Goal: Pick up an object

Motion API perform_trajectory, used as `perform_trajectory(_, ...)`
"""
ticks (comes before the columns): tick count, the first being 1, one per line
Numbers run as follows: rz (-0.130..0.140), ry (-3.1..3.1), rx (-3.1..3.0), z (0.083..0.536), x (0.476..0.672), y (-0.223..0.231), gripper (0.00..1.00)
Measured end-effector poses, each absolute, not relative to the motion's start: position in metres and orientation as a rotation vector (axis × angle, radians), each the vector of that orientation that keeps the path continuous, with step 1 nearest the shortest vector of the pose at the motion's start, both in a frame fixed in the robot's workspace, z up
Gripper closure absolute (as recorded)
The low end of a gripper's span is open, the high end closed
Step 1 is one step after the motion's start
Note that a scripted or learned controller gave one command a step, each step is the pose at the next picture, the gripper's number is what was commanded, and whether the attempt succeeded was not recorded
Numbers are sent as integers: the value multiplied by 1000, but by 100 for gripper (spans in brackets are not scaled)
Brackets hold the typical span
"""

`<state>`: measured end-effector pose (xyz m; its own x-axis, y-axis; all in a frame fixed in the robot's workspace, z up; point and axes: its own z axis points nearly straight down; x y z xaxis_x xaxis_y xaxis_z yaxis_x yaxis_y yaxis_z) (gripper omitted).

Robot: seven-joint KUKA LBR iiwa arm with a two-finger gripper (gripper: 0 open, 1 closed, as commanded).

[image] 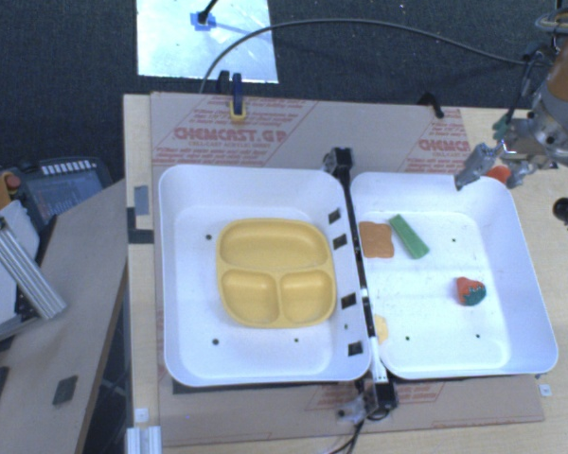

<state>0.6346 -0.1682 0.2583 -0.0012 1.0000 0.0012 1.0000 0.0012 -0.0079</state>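
Note:
The right bin (525, 334) holds a flat orange-brown square (377, 239), a green stick (409, 236) beside it, a small red and teal lump (470, 291) and a pale yellow piece (381, 327) by the divider. My gripper (497, 166) hangs over the bin's far right corner, well above these items. A small orange-red thing (499, 172) shows right at the gripper's tip; whether it is held or lies behind I cannot tell.
The left bin (185, 206) contains a yellow compartment plate (270, 272). A black divider strip (352, 263) runs between the bins. A cable crosses the dark floor at the back, and a grey side table (57, 282) stands at the left.

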Motion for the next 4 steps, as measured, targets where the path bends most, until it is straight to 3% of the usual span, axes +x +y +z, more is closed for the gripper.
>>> perform_trajectory(1, -2, -2226, -2219, 264, 637, -168, 0)
perform_trajectory(4, 1, -2225, -2217, 132, 627, -171, 0)
